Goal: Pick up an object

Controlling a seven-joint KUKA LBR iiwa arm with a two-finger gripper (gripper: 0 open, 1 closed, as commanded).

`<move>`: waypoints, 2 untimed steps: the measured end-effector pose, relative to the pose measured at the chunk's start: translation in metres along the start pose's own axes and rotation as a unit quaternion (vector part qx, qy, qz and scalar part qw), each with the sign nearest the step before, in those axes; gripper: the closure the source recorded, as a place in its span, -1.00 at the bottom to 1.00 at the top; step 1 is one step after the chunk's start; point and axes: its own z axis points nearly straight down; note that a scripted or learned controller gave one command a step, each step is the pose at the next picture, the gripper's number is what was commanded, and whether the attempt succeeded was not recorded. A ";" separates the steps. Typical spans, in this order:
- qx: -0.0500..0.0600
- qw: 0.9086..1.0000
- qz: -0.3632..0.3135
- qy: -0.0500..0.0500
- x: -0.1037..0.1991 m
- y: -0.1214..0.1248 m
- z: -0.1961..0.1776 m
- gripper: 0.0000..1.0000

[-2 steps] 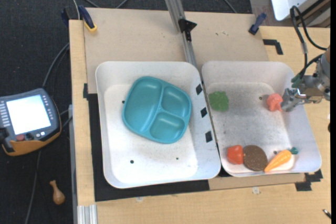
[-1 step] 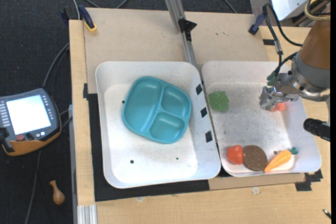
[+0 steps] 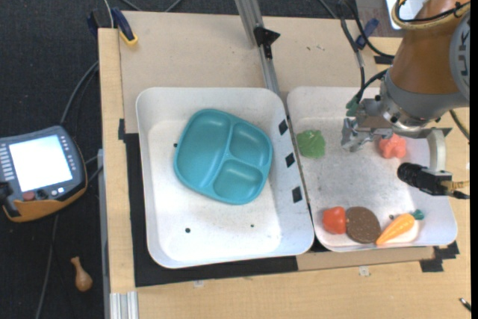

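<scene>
Pink toy (image 3: 391, 148) at frame right, just beside gripper (image 3: 358, 137) — looks light, probably slick plastic, pinch mid-body — claw state: can't tell.

Tan wooden bench (image 3: 194, 48), set on dark carpet, edged with black tape along the left and near sides. Bearing two shallow white bins side by side, touching along their inner walls: left bin (image 3: 160, 235) and right bin (image 3: 328, 104). In the left bin, a teal divided plate (image 3: 222, 155), tilted a little off square. In the right bin, a green piece (image 3: 311, 143) near the inner wall, a pink piece (image 3: 391, 147) toward the far right, and along the near wall a red tomato (image 3: 334, 220), a brown disc (image 3: 362, 224) and an orange carrot (image 3: 396, 228), close together in a row. Blue-and-yellow clamp (image 3: 124, 28) at the far left corner
</scene>
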 end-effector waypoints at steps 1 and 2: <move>-0.001 1.000 0.000 0.000 0.048 0.013 0.007 1.00; -0.002 1.000 0.001 -0.001 0.093 0.036 0.013 1.00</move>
